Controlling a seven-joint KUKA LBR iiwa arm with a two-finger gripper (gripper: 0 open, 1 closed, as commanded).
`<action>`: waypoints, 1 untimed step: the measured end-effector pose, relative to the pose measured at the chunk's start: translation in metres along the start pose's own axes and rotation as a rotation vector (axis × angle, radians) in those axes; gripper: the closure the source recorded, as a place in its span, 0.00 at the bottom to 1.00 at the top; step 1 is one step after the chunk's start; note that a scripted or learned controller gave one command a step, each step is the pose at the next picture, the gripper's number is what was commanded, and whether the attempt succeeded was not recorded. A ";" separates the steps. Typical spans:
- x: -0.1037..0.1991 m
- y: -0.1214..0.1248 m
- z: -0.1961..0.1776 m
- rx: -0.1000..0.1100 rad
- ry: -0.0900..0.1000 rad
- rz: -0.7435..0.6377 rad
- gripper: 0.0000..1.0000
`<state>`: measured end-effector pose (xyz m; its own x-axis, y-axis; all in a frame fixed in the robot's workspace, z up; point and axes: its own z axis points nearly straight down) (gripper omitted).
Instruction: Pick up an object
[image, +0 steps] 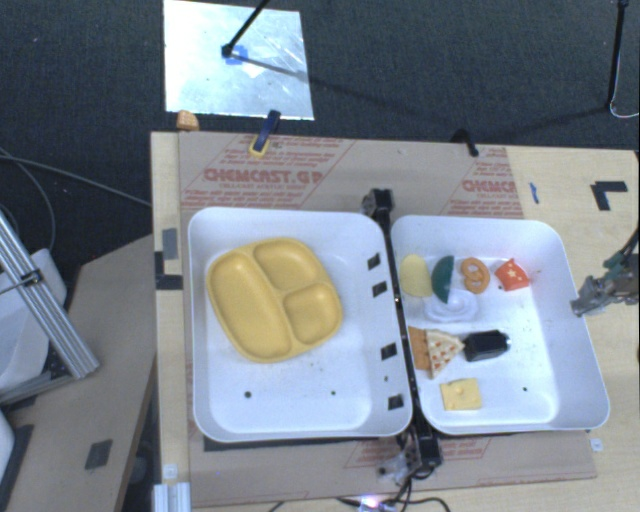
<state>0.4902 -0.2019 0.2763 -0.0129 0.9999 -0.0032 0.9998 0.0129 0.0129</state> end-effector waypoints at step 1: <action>0.000 0.001 -0.011 -0.003 0.000 -0.005 1.00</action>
<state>0.4914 -0.2015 0.2870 -0.0180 0.9998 -0.0036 0.9997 0.0180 0.0163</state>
